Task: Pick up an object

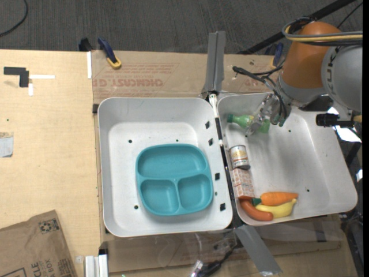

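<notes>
My gripper (260,123) hangs low over the back left part of the right bin (323,172), under the orange wrist band. Its tip is right at the right end of a green bottle (241,120) that lies on its side on the bin floor. Whether it touches or grips the bottle is hidden by the gripper body. A small can (239,156) and a long patterned tube (244,183) lie along the bin's left wall. An orange carrot (278,198), a yellow banana (279,210) and a red sausage-like piece (252,210) crowd the front left corner.
The left bin (109,154) holds a teal divided plate (173,178). A metal divider post (215,68) stands between the bins at the back. Cardboard covers the bench to the left, and cables run behind the arm at the top right.
</notes>
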Robot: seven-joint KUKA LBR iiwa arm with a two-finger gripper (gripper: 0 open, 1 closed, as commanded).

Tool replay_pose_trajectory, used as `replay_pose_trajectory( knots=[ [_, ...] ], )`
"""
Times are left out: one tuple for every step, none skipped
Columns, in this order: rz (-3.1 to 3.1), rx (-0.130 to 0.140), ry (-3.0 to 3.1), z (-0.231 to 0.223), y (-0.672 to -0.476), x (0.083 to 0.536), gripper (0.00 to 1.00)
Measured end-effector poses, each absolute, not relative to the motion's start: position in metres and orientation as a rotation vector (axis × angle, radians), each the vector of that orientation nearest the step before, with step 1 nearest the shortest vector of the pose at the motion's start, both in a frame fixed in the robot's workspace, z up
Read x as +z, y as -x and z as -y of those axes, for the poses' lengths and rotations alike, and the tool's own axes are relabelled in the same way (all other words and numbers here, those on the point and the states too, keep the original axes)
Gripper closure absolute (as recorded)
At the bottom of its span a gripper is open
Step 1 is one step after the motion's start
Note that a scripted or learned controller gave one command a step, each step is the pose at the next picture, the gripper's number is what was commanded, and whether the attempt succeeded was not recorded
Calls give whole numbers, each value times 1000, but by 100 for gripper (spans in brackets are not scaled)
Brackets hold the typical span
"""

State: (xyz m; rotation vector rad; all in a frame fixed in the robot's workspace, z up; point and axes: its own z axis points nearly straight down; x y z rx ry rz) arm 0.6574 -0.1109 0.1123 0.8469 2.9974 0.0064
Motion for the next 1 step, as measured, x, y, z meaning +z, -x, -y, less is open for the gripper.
replay_pose_trajectory(
  knots=[
    [-2855,-1,-1302,74,-651,268,100]
  ],
)
